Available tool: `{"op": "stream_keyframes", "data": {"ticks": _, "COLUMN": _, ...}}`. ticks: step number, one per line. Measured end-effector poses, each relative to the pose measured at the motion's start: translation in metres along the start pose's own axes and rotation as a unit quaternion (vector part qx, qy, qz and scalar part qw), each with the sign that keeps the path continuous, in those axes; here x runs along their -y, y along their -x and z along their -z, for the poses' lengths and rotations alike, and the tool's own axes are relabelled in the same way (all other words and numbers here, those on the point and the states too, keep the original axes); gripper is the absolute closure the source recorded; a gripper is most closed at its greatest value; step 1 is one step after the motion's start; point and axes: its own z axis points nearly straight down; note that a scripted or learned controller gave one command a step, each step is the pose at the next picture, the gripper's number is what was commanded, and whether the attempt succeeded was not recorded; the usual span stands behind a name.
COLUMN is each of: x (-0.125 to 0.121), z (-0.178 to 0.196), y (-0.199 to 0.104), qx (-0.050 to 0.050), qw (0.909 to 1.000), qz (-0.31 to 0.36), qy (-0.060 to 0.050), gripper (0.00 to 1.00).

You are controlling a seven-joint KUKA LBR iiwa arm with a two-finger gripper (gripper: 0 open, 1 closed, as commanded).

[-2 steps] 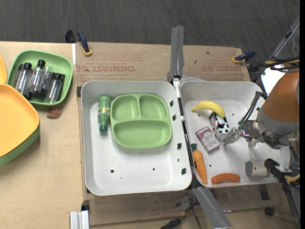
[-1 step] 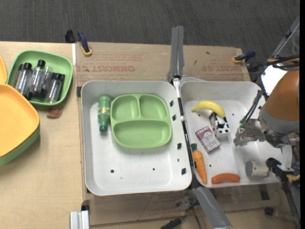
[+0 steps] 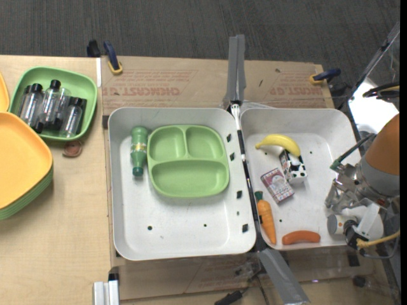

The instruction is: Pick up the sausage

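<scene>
The arm's wrist hides its fingers (image 3: 343,218) at the right bin's (image 3: 318,116) 3 o'clock edge; whether they are clenched or released, I cannot tell. The sausage (image 3: 301,237), a smooth orange-red cylinder, lies at the bin's 6 o'clock, toward 8 o'clock from the fingers, beside a carrot (image 3: 266,218).

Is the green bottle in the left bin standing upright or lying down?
Lying down. The green bottle rests lengthwise on the floor of the left bin, its full side showing, just left of the green divided plate.
</scene>
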Motion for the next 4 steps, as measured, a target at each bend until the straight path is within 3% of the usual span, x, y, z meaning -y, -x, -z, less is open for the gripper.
{"op": "stream_keyframes", "data": {"ticks": 1, "x": -0.009, "z": 0.007, "y": 0.022, "qx": 0.0, "qw": 0.9656, "qz": -0.26, "qy": 0.0, "gripper": 1.0}}
{"op": "stream_keyframes", "data": {"ticks": 2, "x": -0.084, "z": 0.02, "y": -0.02, "qx": 0.001, "qw": 0.9441, "qz": -0.33, "qy": 0.001, "gripper": 1.0}}
{"op": "stream_keyframes", "data": {"ticks": 3, "x": -0.048, "z": 0.02, "y": 0.004, "qx": 0.001, "qw": 0.9654, "qz": -0.261, "qy": 0.0, "gripper": 1.0}}
{"op": "stream_keyframes", "data": {"ticks": 4, "x": -0.013, "z": 0.016, "y": 0.028, "qx": 0.001, "qw": 0.9267, "qz": -0.376, "qy": -0.001, "gripper": 1.0}}
